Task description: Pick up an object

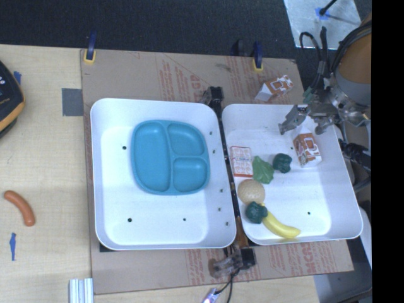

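Note:
My gripper [307, 122] hangs over the far right part of the right bin [338, 188], its fingers spread open with nothing between them. Just below it lies a small orange-and-white carton [307, 149]. Further toward the bin's middle sit a dark green broccoli piece [281, 163], a light green leaf [262, 170] and a red-and-white packet [240, 161]. Near the front of the bin are a beige round thing [250, 190], a second dark green piece [255, 213] and a yellow banana [281, 227].
The left bin [113, 226] holds a blue divided plate [170, 156]. Another small carton [276, 88] lies on the cardboard behind the right bin. A sausage [20, 207] rests on the bench at far left. The arm's orange band [357, 59] is at the right edge.

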{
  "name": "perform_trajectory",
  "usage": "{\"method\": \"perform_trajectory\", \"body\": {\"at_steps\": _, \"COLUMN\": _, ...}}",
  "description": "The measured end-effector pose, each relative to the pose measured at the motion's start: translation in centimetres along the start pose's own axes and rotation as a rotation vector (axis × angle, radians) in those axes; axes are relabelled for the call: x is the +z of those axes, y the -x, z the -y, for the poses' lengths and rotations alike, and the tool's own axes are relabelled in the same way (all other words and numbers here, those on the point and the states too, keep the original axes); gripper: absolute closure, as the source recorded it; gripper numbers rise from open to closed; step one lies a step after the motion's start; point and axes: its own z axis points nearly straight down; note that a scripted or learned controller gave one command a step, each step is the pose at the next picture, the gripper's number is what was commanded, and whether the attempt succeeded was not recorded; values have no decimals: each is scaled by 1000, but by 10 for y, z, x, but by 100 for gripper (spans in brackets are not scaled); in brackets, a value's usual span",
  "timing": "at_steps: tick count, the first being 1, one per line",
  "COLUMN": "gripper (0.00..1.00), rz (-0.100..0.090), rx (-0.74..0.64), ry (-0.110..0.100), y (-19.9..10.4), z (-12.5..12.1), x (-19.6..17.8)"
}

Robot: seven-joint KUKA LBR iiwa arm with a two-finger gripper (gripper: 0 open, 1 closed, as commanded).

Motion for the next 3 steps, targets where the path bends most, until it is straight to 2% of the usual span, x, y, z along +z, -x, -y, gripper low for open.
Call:
{"method": "perform_trajectory", "body": {"at_steps": 1, "gripper": 0, "rz": 2, "rx": 0, "ry": -2, "y": 69, "z": -5, "x": 62}}
{"method": "perform_trajectory", "body": {"at_steps": 2, "gripper": 0, "rz": 0, "rx": -1, "ry": -1, "y": 68, "z": -51, "x": 134}}
{"method": "perform_trajectory", "body": {"at_steps": 3, "gripper": 100, "rz": 2, "rx": -4, "ry": 0, "y": 68, "z": -52, "x": 123}}
